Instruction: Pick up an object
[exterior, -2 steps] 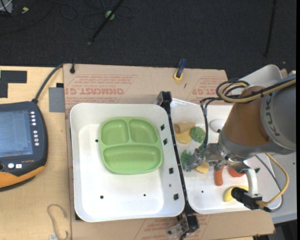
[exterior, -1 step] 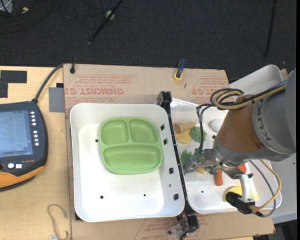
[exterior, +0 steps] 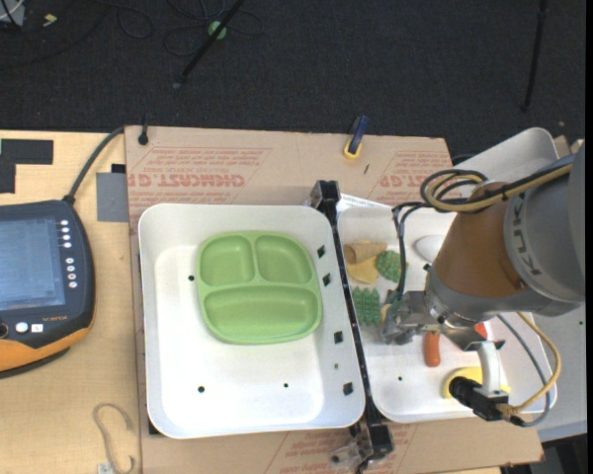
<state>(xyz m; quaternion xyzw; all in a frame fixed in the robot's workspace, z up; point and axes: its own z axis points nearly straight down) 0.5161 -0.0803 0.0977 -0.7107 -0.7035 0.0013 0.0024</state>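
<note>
- Dark carpet fills the top of the camera view, with thin black cables trailing across it.
- Below it sits a pale wooden bench (exterior: 69, 403) covered in part by a sheet of printed cardboard (exterior: 227, 171).
- Two shallow white bins lie side by side on the cardboard: the left bin (exterior: 168, 383) and the right bin (exterior: 405, 403), joined along a black divider.
- A blue and yellow clamp (exterior: 356, 138) grips the far edge of the cardboard.
- A teach pendant (exterior: 30, 275) with a grey screen lies on the bench, well left of the bins.
- A light green divided plate (exterior: 259, 289) lies flat in the left bin, toward its far half.
- The arm (exterior: 494, 245) reaches in from the right over the right bin, and its gripper (exterior: 400, 326) is low in the middle of that bin.
- Whether the gripper is spread or pressed together cannot be told from this angle.
- A dark green piece (exterior: 368, 307) lies just beside the gripper on its left, close to the divider; whether the two touch cannot be told.
- An orange piece (exterior: 432, 349) lies just to the gripper's right and a little nearer the camera.
- A lighter green leafy piece (exterior: 387, 263) and a tan piece (exterior: 359, 258) lie together farther back in the same bin, near the gripper but apart from it.
</note>
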